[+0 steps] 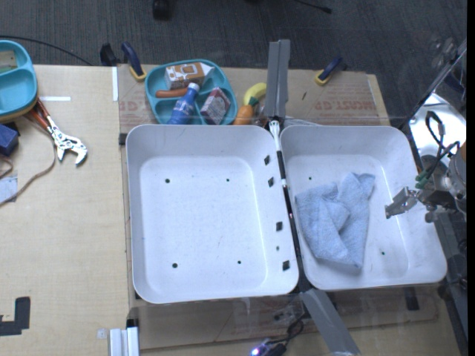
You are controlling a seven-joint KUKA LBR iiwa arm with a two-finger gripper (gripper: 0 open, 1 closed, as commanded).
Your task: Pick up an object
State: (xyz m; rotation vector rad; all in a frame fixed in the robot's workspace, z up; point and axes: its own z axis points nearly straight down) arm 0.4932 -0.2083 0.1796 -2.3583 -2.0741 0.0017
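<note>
Frame's left edge cuts the teal tray [16, 80]; hand [407, 201] details too small.

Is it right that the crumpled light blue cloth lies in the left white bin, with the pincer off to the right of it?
Not quite: the camera view shows the crumpled light blue cloth lying in the right white bin, not the left. The pincer is indeed off to the right of it.

soft cloth towel [340, 217]; smooth plastic bins [208, 221]
</note>
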